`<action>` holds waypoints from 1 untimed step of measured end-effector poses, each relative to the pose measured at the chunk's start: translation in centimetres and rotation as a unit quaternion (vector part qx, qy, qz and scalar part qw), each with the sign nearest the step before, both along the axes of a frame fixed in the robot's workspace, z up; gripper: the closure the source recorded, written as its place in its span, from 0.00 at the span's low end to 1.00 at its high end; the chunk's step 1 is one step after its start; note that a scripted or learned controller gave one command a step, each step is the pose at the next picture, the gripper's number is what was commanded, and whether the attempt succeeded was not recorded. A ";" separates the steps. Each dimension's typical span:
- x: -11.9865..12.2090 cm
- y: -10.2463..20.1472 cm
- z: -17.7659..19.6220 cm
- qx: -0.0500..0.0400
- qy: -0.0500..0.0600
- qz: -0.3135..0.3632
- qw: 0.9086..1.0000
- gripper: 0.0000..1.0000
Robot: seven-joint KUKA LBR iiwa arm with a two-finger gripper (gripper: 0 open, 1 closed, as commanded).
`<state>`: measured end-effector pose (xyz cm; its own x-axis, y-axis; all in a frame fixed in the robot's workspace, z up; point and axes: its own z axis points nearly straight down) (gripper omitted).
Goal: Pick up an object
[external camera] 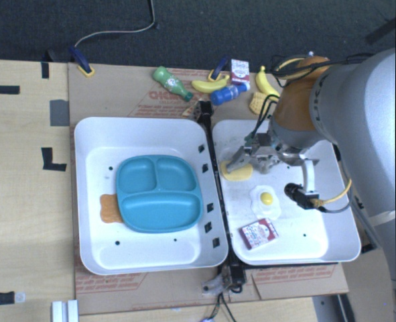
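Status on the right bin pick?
End effector low in right white bin, at pale yellow piece. Grip unconfirmed. Fried-egg toy and red packet close by.

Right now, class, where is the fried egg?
The fried egg lies in the right bin, near its middle, between the yellow piece above-left and the red packet below.

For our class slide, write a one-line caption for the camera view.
KUKA gripper reaches the yellow piece in the right bin, near a toy fried egg.
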<state>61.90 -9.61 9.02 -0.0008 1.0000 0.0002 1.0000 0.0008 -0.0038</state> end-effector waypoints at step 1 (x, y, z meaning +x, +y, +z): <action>4.9 -3.7 2.5 -0.001 -0.002 0.000 1.000 0.00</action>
<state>66.85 -13.31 11.50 -0.0006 1.0000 -0.0016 1.0000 0.0006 0.0010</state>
